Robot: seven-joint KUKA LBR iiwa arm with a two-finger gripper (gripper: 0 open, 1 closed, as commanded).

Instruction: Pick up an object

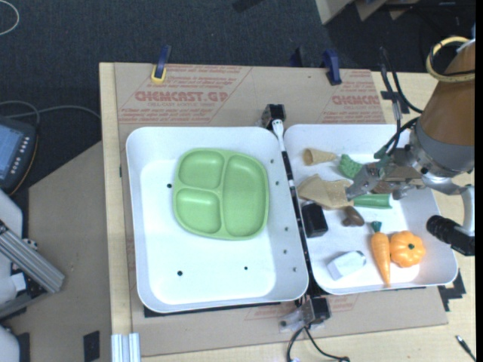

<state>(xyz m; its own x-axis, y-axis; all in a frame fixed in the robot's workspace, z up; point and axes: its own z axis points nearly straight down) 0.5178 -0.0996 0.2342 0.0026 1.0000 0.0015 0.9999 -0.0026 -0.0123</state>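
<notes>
Nearest the camera, at the bottom of the right bin point(445, 274), lie a white block point(346, 264), a carrot point(380, 256) and a small orange pumpkin point(407, 248), the last two touching. Higher up sits the crowd the gripper point(367, 181) works in: a tan crumpled piece point(323, 192), a green stick point(373, 200), a brown lump point(352, 217) and a black block point(314, 220).

My worry is this crowding. With the green stick and tan piece touching just at the fingertips, a closing grasp could pinch both, or nudge one aside and catch nothing.

From three o'clock the arm point(451, 119) leans in, wrist low, pincer pointing toward nine o'clock over the green stick. Whether it is wide or narrow I cannot tell. At nine o'clock, the left bin point(143, 202) holds a green divided plate point(222, 193).
</notes>
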